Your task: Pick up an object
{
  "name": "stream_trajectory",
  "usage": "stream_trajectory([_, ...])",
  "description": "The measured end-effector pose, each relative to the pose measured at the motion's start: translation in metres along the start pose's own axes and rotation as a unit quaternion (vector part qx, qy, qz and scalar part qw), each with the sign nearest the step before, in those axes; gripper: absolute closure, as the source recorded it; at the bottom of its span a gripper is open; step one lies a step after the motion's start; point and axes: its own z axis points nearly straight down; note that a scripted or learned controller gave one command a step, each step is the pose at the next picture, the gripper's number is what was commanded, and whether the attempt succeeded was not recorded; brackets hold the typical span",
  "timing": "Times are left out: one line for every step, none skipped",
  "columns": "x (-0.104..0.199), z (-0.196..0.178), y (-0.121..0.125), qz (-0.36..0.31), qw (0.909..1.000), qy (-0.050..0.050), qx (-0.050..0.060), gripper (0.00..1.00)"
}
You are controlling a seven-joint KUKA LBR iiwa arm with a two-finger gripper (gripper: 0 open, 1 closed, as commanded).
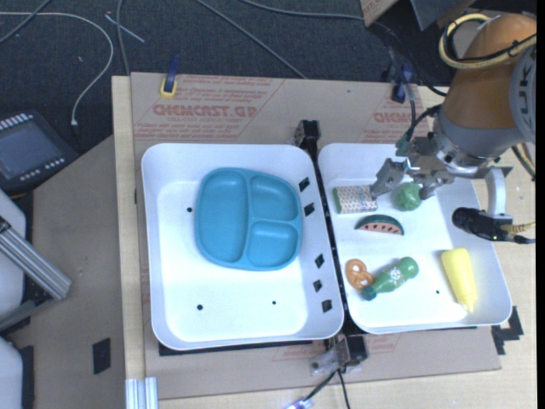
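Nearest the lens, low at the frame's foot: counter (255, 360) of pale board, red print along its far strip, a blue clip (170, 82) on the far left corner. Left of that, a dark screen (25, 147) and loose cables over dark floor. On the counter, left bin (170, 254), white and shallow, holding a blue divided plate (247, 218) lying flat toward its far half, three wells facing up. Along the seam between bins, a black divider with small black clips. Right bin (490, 309) touching the left one, carrying several small things: a grey-green patterned block (353, 198) near its far left; a watermelon slice (379, 224) just beside and nearer; a pretzel (357, 272) at the near left, touching a green bottle-shaped toy (393, 276) lying on its side; a yellow corn-like piece (461, 277) near the right wall, well apart from the rest. Toward the far middle, a green rounded toy (409, 196) resting on the bin floor, directly under the claw (407, 177). Claw low over that toy, grey fingers spread either side of it; whether actually gripping, cannot tell. Above and to the right, grey arm with orange band (481, 66).
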Motion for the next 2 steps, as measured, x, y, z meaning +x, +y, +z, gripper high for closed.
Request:
stream_trajectory([0.000,-0.008,0.003,-0.001,1.0000,-0.001,-0.007,0.00])
stream_trajectory([-0.006,0.050,0.009,-0.001,1.0000,-0.001,-0.004,0.00])
